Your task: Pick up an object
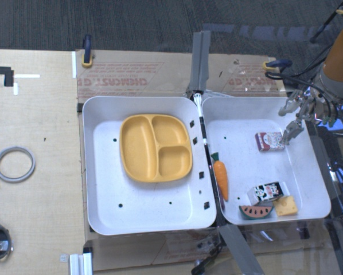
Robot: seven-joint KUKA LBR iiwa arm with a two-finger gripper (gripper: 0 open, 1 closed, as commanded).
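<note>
Two white bins sit side by side on a pale wooden bench. Along the right bin's (309, 153) near edge lie a watermelon slice (256, 212), a cheese wedge (285, 206) and a small black-and-white carton (267, 191). A carrot (220, 179) rests against its left wall. Further back, a small red and white box (268, 141) lies near the right wall, with the gripper (291, 132) just beside it; whether its fingers are spread or closed I cannot tell. A yellow divided plate (156, 148) lies in the left bin (102, 182).

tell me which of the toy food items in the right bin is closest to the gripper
The small red and white carton, at the gripper. The carrot, black and white carton, watermelon slice and cheese wedge lie farther toward the bin's front.
</note>
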